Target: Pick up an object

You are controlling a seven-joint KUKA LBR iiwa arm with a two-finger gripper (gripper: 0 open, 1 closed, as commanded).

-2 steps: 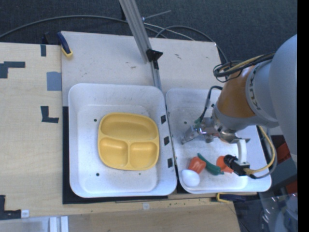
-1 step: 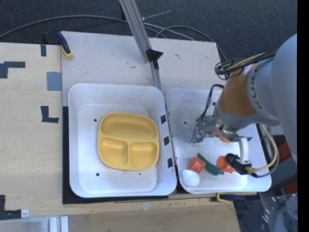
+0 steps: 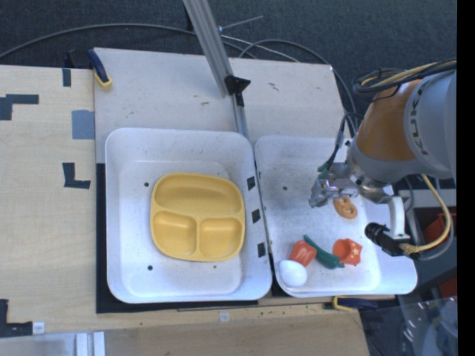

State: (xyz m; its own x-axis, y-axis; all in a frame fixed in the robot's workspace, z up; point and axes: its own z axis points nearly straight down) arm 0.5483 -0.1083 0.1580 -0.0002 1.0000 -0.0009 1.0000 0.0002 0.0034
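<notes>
Two shallow white bins sat side by side on the counter (image 3: 171, 87). The left bin (image 3: 119, 199) held one yellow divided plate (image 3: 197, 216) with three compartments, lying flat near its middle. The right bin (image 3: 297, 162) held five small things, all gathered toward its near edge: one white egg (image 3: 292, 274) at the near corner beside the divider between the bins, one orange-red piece (image 3: 302, 253) just behind the egg and touching it, one dark green curved strip (image 3: 322, 251) running from that piece away from the divider, one red-orange block with a yellow star (image 3: 348, 251) at the strip's far end, and one tan, bun-like item (image 3: 345, 208) farther back, apart from the others. The grey arm (image 3: 430, 124), with its orange band (image 3: 382, 128), reached over the right bin from the side away from the divider, wrist angled down. The claw (image 3: 326, 191) hung low over the bin floor, just beside the tan item on its divider side; whether its fingers were apart or together could not be told, and nothing was visibly held.
</notes>
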